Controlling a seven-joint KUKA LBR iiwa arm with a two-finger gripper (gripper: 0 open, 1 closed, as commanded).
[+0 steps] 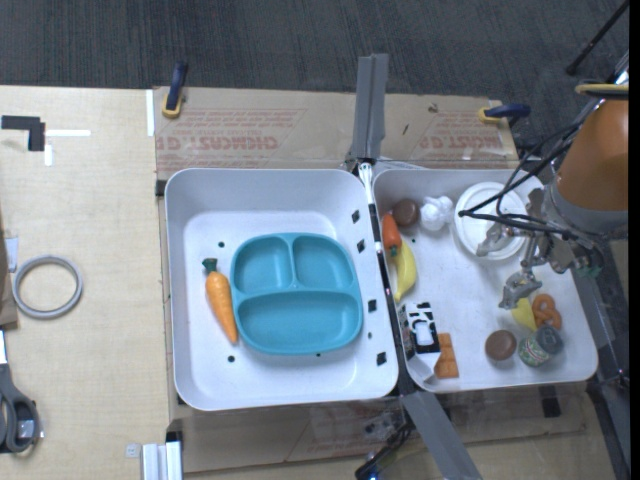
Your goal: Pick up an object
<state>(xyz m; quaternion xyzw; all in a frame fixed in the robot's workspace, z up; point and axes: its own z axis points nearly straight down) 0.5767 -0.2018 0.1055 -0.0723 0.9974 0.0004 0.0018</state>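
My gripper [505, 266] hangs over the right bin [580, 368], open, with nothing between its fingers. One fingertip [490, 241] is over a white bowl [480, 208]; the other [518, 290] is just above a yellow toy [524, 315] and an orange toy [544, 310]. Near the bin's front right lie a brown ball [500, 345] and a small tin [540, 347]. Along the bin's left side are a banana [404, 269], an orange-red piece [390, 231], a brown ball [405, 212], a white lump [435, 212], a black-and-white item [422, 328] and an orange block [445, 358].
The left bin [190, 348] holds a blue divided plate [296, 293] and a toy carrot [220, 301]. A grey divider [370, 108] stands between the bins at the back. On the bench to the left lie a tape ring [45, 286] and scissors [18, 418].
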